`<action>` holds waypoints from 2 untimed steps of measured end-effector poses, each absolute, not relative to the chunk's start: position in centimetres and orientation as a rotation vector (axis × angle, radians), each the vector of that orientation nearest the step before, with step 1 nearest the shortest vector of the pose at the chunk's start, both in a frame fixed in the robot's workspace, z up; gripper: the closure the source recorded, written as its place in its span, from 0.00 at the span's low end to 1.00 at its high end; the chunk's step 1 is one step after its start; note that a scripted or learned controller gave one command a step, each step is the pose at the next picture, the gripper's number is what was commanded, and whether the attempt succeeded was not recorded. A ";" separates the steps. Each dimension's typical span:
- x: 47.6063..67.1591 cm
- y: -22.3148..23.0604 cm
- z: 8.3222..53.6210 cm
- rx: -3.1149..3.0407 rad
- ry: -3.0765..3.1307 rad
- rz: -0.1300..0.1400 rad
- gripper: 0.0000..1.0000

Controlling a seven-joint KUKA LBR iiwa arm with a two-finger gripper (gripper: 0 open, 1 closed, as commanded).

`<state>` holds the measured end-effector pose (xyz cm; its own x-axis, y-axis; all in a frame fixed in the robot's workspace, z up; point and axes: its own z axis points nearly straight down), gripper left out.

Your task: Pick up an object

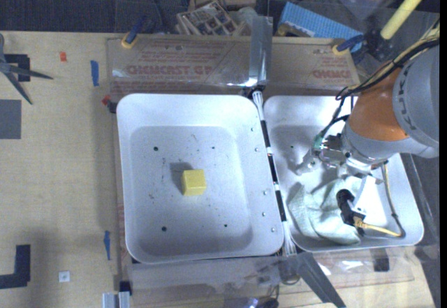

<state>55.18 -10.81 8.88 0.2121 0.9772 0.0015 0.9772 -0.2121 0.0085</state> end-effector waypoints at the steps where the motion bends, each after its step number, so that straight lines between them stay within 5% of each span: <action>1: 55.2 -11.4 10.0 2.449 1.951 0.015 1.00; 2: 50.3 -9.7 9.0 2.004 2.406 0.015 1.00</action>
